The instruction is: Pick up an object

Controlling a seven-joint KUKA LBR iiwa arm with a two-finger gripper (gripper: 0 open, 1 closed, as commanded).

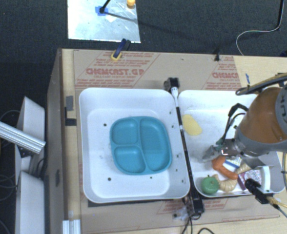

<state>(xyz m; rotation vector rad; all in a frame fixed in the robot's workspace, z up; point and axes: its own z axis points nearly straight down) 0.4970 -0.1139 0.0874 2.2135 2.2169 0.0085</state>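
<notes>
My gripper (215,152) hangs low in the right bin (209,103), near its middle, with the grey and orange arm reaching in from the right. Just below and to the right of it lies an orange carrot-like piece (222,165). A green round fruit (210,185) and a tan curved piece (228,184) rest at the bin's front edge. A pale yellow piece (192,126) lies up and to the left, apart from the gripper. Nothing shows held in the gripper.
A blue divided plate (140,145) sits in the left bin (97,104). A white printed packet (261,177) lies at the right bin's front right, partly under the arm. The divider rim (179,126) runs between the bins.
</notes>
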